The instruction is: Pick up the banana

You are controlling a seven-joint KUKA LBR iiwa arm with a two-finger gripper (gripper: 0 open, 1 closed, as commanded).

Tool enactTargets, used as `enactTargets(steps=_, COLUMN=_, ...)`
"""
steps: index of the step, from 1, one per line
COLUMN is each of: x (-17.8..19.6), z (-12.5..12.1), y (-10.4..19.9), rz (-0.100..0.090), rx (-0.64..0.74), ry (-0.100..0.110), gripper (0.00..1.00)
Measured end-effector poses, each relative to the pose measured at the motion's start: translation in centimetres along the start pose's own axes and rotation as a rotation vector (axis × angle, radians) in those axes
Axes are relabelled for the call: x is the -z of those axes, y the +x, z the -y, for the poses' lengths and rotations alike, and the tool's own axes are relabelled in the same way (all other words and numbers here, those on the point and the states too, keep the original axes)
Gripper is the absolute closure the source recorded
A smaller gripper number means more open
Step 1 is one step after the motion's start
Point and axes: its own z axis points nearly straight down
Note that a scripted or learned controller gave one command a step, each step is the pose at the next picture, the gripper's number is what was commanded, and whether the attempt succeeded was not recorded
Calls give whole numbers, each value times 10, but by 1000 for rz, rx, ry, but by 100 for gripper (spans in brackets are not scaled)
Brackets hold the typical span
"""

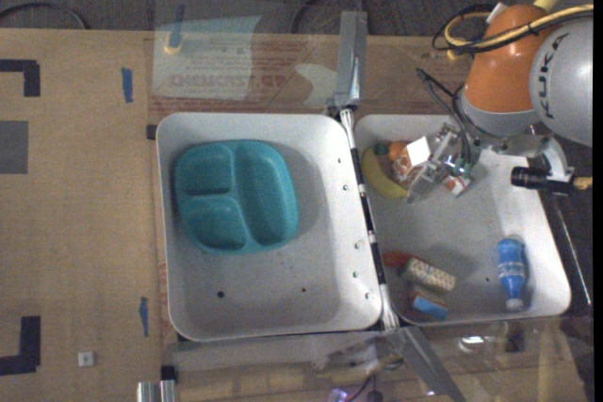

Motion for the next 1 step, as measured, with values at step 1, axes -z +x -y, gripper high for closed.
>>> enactTargets(steps=1, x=7, z=2, y=0, rz=2, rx=1, ry=5, gripper=100)
